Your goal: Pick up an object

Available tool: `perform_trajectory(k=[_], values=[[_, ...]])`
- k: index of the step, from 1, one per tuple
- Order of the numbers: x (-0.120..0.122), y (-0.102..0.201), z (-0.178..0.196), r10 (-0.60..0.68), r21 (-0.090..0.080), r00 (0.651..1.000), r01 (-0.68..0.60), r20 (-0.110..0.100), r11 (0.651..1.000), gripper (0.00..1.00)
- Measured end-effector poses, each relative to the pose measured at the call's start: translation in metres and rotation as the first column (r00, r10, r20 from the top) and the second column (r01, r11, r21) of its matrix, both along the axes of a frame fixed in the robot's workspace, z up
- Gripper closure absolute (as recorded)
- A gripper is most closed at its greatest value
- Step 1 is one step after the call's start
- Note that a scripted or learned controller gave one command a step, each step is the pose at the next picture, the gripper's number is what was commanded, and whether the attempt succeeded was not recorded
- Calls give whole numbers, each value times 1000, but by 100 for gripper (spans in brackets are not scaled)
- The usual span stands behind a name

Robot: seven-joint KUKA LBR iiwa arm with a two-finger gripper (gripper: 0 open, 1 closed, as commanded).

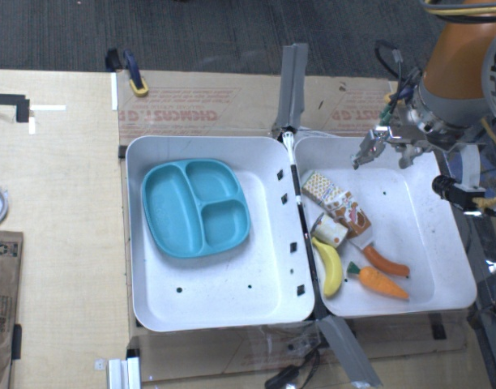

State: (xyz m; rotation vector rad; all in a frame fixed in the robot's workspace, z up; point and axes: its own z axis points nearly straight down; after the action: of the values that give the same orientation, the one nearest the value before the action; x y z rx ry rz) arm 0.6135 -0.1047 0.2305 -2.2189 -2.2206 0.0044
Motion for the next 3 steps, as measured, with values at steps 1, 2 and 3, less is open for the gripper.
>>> perform_trajectory(k=[1, 2, 3], values=[[33, -58, -122, 203, 0, 979, -203, 2, 979, 0], [16, -44, -110, 180, 0, 984, -180, 3, 984, 0], [-57, -57, -140, 216, 1, 976, -216, 2, 976, 0]])
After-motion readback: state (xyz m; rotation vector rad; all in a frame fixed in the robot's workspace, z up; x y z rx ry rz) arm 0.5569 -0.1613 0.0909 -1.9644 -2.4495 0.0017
